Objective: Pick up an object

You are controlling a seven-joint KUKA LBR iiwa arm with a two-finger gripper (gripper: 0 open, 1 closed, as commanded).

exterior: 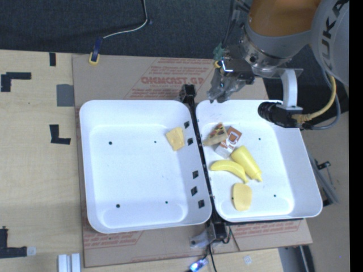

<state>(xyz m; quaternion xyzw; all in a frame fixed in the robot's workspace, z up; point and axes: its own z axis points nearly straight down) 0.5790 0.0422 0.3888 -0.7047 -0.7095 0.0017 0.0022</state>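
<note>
The right bin (283,152) holds a yellow banana (228,168), a yellow pepper-like piece (248,161), a pale yellow flat piece (242,197) and a brown and white packet (223,136). A yellow wedge (176,138) lies in the left bin (113,169), close to the divider. My gripper (219,93) hangs above the far left corner of the right bin, higher than the objects. Nothing shows between its fingers.
A black clip divider (195,152) runs between the two bins. Both bins rest on a cardboard sheet (159,78). A white cable (122,33) and a blue and yellow clip (95,55) lie at the back. A black hose fitting (278,113) juts over the right bin's far rim.
</note>
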